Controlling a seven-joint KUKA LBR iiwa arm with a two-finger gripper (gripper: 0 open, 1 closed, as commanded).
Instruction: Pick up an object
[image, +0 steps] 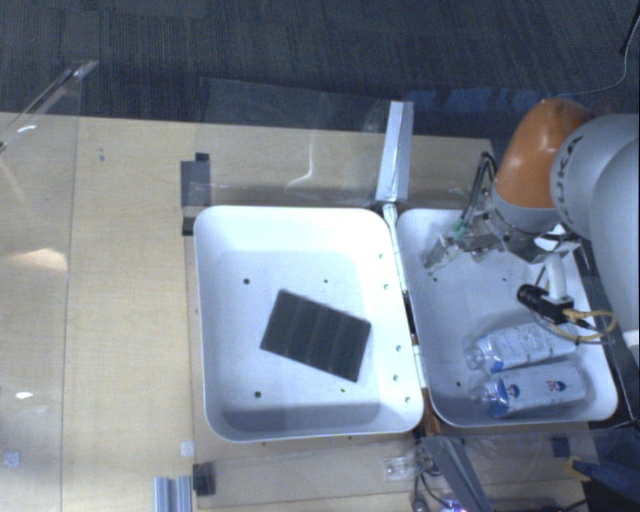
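A dark ribbed rectangular pad (316, 335) lies flat and askew in the middle of the left bin (215, 300). Two clear plastic bottles lie on their sides at the near end of the right bin (440, 330): one with a white label (520, 347), and one with a blue cap (535, 390) just in front of it. My gripper (437, 255) hangs over the far left part of the right bin, well apart from the bottles, with nothing seen in it. The grey arm with its orange band (535, 150) comes in from the right.
A metal divider post (395, 150) stands behind the seam between the two bins. A black fitting with cables (545, 300) juts from the arm above the bottles. A clear plastic sheet covers the wooden bench (100, 300) at the left.
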